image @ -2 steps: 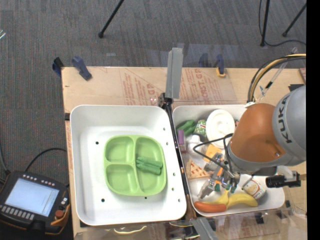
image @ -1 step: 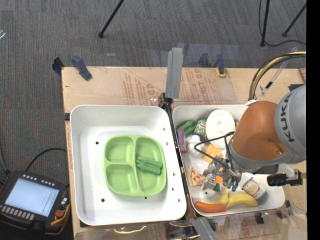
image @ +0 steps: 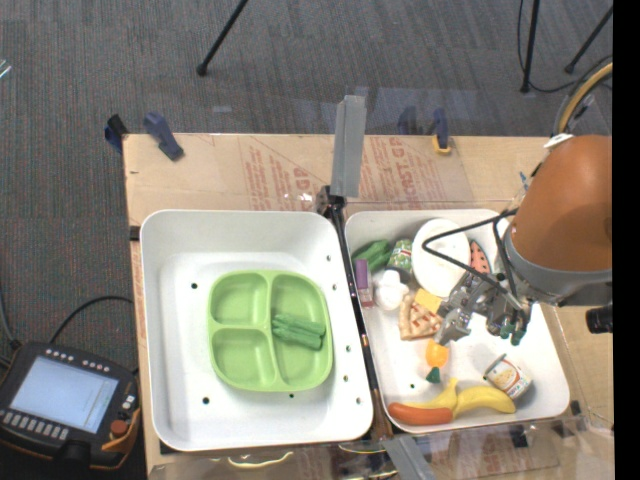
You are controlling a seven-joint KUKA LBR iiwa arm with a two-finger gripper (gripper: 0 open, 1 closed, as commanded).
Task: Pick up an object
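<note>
My gripper (image: 480, 323) hangs low over the middle of the right bin (image: 545, 353), below the arm's orange band. Toy foods lie around it. A waffle-like wedge (image: 418, 320) and a yellow cheese piece (image: 427, 298) sit just to its left. An orange carrot piece (image: 437, 355) lies just below them. A small can (image: 506, 376) stands to the gripper's lower right. I see nothing held in the gripper.
A banana (image: 482, 399) and a red sausage (image: 420, 414) lie at the right bin's front edge. A white plate (image: 443, 246), a watermelon slice (image: 480, 260), a white egg (image: 388, 290) and green vegetables (image: 372, 252) are at its back. The left bin (image: 180, 268) holds a green divided plate (image: 240, 313) with a green item (image: 298, 330).
</note>
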